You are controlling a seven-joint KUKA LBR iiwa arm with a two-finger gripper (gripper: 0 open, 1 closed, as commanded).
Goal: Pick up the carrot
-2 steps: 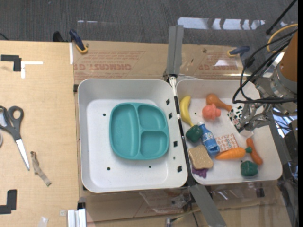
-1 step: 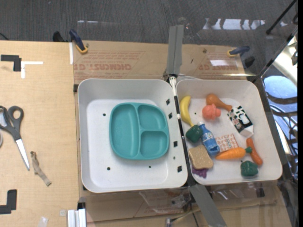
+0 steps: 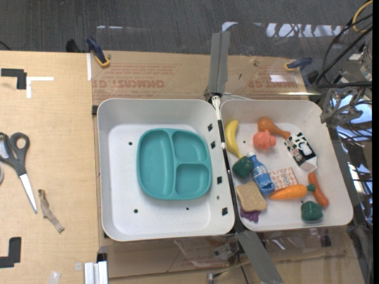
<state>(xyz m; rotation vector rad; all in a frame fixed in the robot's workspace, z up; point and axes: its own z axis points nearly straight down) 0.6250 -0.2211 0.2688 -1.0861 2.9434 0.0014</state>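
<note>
An orange carrot (image 3: pixel 289 193) with a green tip lies near the front of the right bin (image 3: pixel 331 158), pointing left. A second, smaller orange carrot-like piece (image 3: pixel 318 192) lies just right of it, along the bin's right side. Around them sit a slice of bread (image 3: pixel 250 198), a blue bottle (image 3: pixel 261 174), a pink-patterned card (image 3: pixel 285 175) and a green pepper (image 3: pixel 311 211).
The left bin (image 3: pixel 112 176) holds a teal divided plate (image 3: pixel 174 164). The right bin also has a banana (image 3: pixel 231 137), a green vegetable (image 3: pixel 242 167), an orange-pink toy (image 3: pixel 266 135), a black-and-white carton (image 3: pixel 301 149) and a purple piece (image 3: pixel 250 216). Scissors (image 3: pixel 19 164) lie on the bench at left.
</note>
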